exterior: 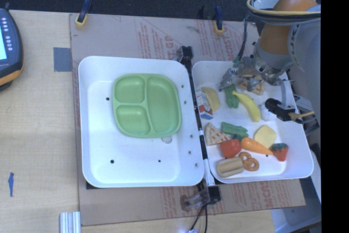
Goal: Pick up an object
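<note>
Grey metal gripper [235, 78] hangs low over the far part of the right bin [297, 172], below the arm's orange band [275, 35]; whether its fingers are apart or together cannot be told; nothing is visibly held. Just beside its tip lie a green toy vegetable [231, 95] and a yellow banana [247, 106]; nearer the camera sit a second green piece [234, 129], a red tomato [230, 147], a carrot [256, 145], a yellow wedge [265, 135], a pretzel [248, 161] and a bread roll [229, 167]. A small packet [204, 106] by the bin's left wall carries print too small to read. The left bin [98, 172] holds a green divided plate [147, 105]. Red lettering on the cardboard sheet [131, 38] beneath is illegible. A black-and-orange handheld unit [8, 46] rests at the left edge of the wooden bench [32, 133].
</note>
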{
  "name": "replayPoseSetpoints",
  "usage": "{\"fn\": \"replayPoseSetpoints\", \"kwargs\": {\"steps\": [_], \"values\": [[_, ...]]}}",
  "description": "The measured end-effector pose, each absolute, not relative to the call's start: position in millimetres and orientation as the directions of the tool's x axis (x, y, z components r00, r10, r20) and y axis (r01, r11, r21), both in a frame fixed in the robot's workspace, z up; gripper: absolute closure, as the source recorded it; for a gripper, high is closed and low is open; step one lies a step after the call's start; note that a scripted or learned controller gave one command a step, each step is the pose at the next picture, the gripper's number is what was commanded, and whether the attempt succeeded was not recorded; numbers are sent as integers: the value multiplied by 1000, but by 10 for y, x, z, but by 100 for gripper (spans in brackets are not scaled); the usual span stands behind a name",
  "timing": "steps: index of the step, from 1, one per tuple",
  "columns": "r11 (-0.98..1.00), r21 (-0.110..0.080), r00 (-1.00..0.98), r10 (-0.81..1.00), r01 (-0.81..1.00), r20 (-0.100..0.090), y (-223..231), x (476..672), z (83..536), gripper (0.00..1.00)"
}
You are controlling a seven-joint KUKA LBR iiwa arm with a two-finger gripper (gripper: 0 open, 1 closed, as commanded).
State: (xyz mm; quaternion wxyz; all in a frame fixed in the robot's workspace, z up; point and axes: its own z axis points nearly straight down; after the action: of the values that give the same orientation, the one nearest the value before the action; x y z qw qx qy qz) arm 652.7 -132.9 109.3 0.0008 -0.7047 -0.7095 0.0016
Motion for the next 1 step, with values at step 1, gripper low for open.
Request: {"fn": "replayPoseSetpoints", "kwargs": {"steps": [1], "values": [[6, -2, -6, 1000, 1000, -2, -1028, 6568, 925, 0]]}}
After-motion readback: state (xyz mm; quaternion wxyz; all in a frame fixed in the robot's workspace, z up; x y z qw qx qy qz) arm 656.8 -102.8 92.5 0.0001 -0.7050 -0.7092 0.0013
